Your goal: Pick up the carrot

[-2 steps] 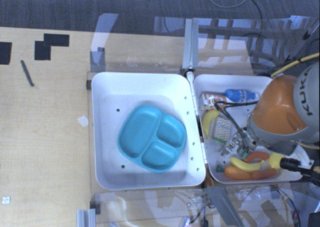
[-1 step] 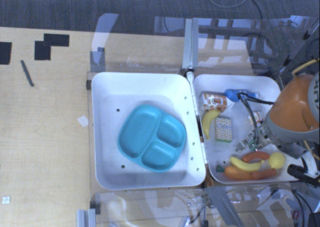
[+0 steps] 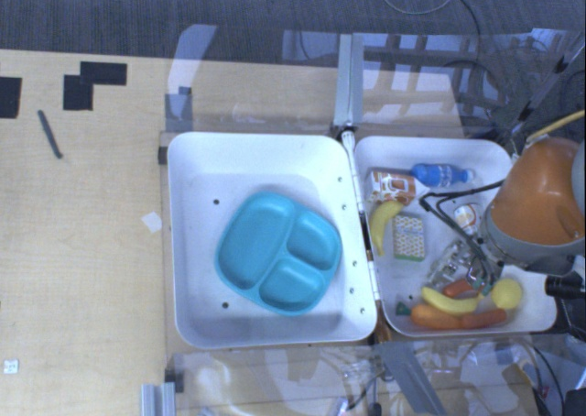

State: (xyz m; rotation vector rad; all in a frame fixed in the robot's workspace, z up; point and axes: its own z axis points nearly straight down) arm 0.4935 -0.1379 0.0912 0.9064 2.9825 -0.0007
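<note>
The carrot (image 3: 450,319) is a long orange piece lying along the front wall of the right bin (image 3: 499,150). A yellow banana (image 3: 449,300) lies right behind it, touching it. My gripper (image 3: 462,268) hangs low in the right bin under the grey and orange wrist (image 3: 540,199). It is just behind the banana and the carrot, over a small red item (image 3: 463,288). Nothing is seen held in it.
A lemon (image 3: 506,293) sits right of the banana. A second banana (image 3: 385,222), a pale mesh-patterned pad (image 3: 408,236), a snack packet (image 3: 392,187) and a water bottle (image 3: 441,174) fill the bin's back and left. The left bin (image 3: 197,249) holds a blue divided plate (image 3: 279,251).
</note>
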